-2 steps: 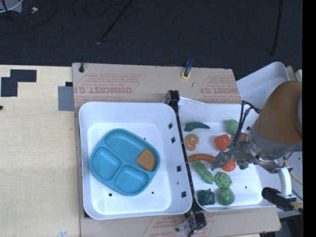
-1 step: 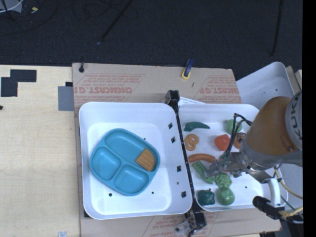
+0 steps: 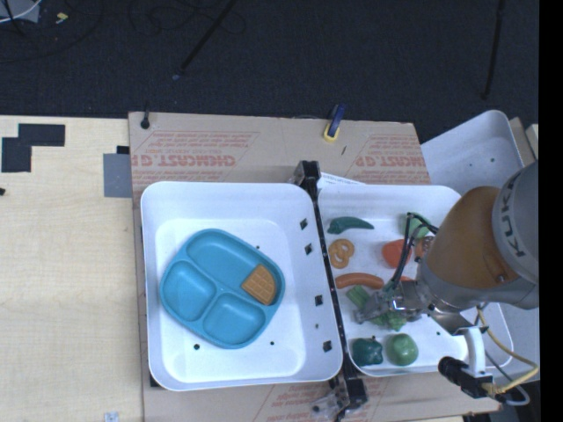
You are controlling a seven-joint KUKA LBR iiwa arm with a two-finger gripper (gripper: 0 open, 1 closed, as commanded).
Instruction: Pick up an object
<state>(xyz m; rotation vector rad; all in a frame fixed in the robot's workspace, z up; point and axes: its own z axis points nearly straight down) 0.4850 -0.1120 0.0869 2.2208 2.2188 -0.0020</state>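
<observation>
My gripper hangs low in the right bin, over a green leafy piece near the bin's middle. The arm covers the bin's right half. Around the gripper lie several toy foods: a reddish sausage just above it, a pretzel, a green chili, a red tomato, and below it a dark green piece and a round light green piece.
The left bin holds a blue divided plate with a tan waffle piece on it. A black divider runs between the bins. Cables trail at the bench's lower right.
</observation>
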